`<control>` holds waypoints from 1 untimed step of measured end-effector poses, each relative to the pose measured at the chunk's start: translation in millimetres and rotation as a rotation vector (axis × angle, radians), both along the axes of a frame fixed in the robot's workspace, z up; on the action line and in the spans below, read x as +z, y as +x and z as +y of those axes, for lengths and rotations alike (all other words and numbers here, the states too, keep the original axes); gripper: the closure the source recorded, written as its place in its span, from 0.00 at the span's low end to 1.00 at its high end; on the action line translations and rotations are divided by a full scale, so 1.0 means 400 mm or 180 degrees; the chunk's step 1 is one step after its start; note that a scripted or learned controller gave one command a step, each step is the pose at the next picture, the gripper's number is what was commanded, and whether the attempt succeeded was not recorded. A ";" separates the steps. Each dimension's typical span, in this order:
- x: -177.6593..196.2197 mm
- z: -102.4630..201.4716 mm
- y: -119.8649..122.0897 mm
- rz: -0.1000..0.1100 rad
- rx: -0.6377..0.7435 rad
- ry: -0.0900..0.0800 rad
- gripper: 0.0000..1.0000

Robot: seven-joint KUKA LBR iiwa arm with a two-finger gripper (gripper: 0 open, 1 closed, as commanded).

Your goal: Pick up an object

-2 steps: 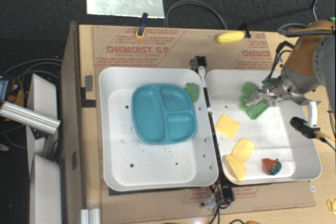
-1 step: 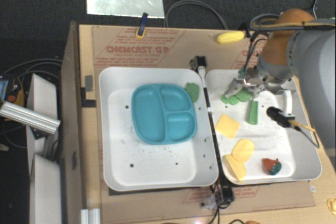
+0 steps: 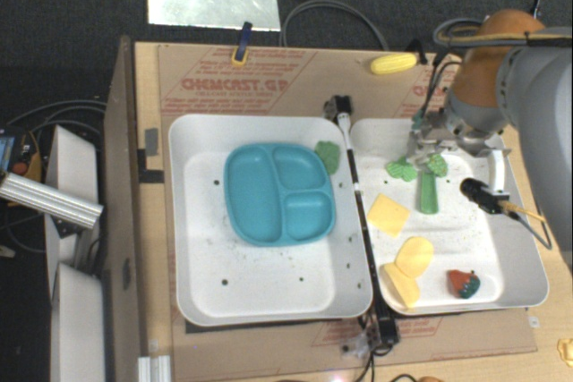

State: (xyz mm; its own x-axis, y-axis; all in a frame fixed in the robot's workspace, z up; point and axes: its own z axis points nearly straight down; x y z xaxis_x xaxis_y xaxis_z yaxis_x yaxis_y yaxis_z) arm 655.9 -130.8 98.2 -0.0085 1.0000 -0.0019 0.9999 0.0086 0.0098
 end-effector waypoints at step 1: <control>-0.001 0.000 0.000 0.0003 0.0005 0.0001 0.00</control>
